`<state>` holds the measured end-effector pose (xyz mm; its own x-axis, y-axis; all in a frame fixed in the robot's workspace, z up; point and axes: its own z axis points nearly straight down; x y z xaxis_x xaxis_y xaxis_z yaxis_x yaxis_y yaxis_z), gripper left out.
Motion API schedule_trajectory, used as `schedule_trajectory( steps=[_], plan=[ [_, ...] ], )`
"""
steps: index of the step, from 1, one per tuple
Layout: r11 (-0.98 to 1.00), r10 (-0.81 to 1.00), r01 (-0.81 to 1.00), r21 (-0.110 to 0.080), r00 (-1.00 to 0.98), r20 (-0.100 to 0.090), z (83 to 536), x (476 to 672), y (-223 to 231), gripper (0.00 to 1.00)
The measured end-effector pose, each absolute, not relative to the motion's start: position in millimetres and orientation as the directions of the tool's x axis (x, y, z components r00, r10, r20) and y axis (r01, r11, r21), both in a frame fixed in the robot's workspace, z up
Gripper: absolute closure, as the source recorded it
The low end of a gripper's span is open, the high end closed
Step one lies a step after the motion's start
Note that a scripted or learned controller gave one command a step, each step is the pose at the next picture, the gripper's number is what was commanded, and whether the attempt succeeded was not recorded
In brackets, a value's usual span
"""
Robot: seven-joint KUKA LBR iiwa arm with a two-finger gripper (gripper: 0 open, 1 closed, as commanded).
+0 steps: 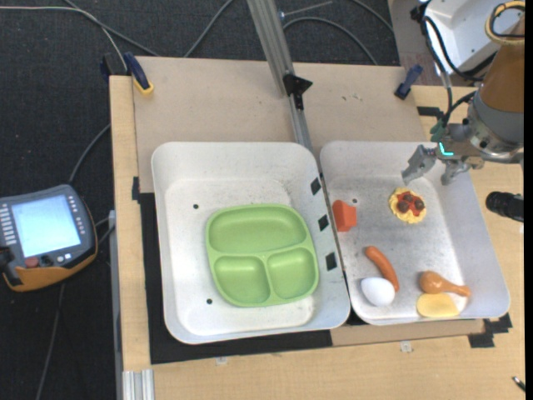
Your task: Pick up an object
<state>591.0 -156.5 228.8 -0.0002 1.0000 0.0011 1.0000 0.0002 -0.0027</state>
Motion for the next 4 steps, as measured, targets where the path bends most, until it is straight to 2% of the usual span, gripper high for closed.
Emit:
schedule_trajectory(
  steps=[1,2,3,4],
  plan=[
    [0.001,1.000,1.000,-0.001,-0.001,0.001,229.7,591.5,-156.5,0.00],
    [0.001,1.000,1.000,-0.008,-0.001,0.003,168.1,595.4,-151.9,0.00],
    [0.000,1.000,1.000,-0.008,0.000,0.003,115.8,586.0,-146.1,0.00],
    [0.000,1.000,1.000,0.004,0.000,-0.001,88.2,588.3,-146.2,0.00]
  ],
)
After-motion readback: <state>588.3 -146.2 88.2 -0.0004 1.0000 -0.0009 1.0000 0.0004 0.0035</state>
